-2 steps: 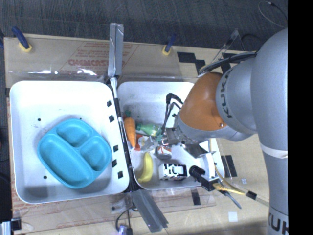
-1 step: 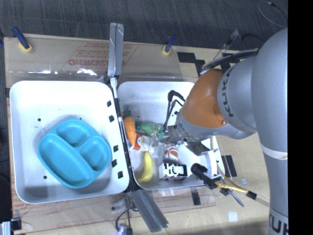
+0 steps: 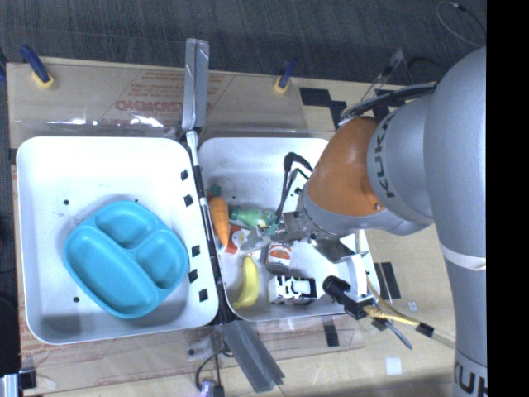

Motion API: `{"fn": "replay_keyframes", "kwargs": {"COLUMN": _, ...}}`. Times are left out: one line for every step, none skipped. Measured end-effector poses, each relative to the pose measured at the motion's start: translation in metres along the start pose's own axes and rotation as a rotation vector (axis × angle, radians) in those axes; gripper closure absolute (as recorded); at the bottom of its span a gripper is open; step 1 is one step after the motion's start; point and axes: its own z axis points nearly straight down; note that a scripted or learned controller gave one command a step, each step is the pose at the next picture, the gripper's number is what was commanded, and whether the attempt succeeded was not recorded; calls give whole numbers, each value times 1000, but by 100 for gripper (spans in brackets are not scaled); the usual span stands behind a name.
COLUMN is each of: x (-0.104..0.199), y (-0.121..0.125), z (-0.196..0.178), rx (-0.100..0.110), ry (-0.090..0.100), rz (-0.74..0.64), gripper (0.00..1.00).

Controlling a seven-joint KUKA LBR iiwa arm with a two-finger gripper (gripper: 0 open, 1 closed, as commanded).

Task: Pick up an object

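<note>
Looming grey arm [image 3: 430,155] is reaching down into the right bin [image 3: 248,151] over its clutter, jaws' state untellable, next needing a settled grasp on the banana [image 3: 245,281].

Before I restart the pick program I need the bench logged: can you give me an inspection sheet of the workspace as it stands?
Surface: two shallow white bins side by side, left bin and right bin, on a bench under clear sheeting.
Job's things: in the right bin, a carrot and banana along the left wall, a green item, a black-and-white item.
Clutter: a blue divided plate in the left bin.
Gripper: gripper low over the right bin's middle; finger state hidden by the arm.
Cables: black cable looping by the wrist.
Surroundings: blue clamps on the bench's far edge, dark floor beyond.
</note>
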Motion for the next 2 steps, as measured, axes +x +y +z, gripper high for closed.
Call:
{"fn": "replay_keyframes", "kwargs": {"x": -32, "y": 57, "z": -8, "rx": 12, "ry": 5, "rz": -104, "gripper": 0}}
{"fn": "replay_keyframes", "kwargs": {"x": -49, "y": 3, "z": 12, "rx": 13, "ry": 6, "rz": -106, "gripper": 0}}
